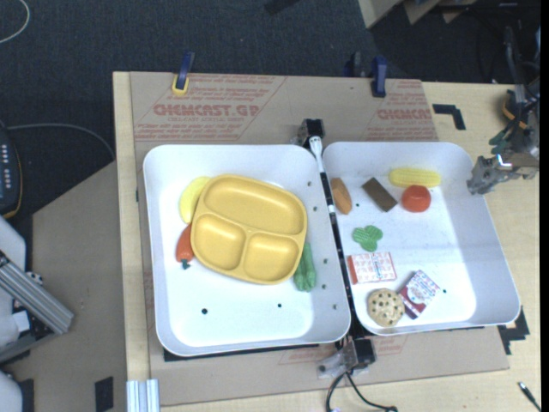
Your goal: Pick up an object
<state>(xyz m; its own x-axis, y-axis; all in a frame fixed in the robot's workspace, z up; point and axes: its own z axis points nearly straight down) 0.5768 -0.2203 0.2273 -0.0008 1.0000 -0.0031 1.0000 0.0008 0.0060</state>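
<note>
Gripper (pixel 485 177): parked at right bin (pixel 480 256) rim; I can't tell its state, blurred. Step: approach. Next: I descend onto tomato (pixel 416 198).

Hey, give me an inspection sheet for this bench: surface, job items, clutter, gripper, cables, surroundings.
Surface: cardboard-covered bench bearing a left white bin and a right white bin, side by side.
Job's things: right bin holds a cookie, red tomato, corn cob, brown bar, hot dog, green leaf piece, small printed box and red-and-white packet.
Clutter: left bin holds a yellow divided tray with a banana, carrot and green vegetable tucked at its edges.
Gripper: gripper at the right bin's right rim, holding nothing seen.
Cables: wires below the bins' front edge.
Surroundings: dark carpet; clamps on the back edge.
</note>
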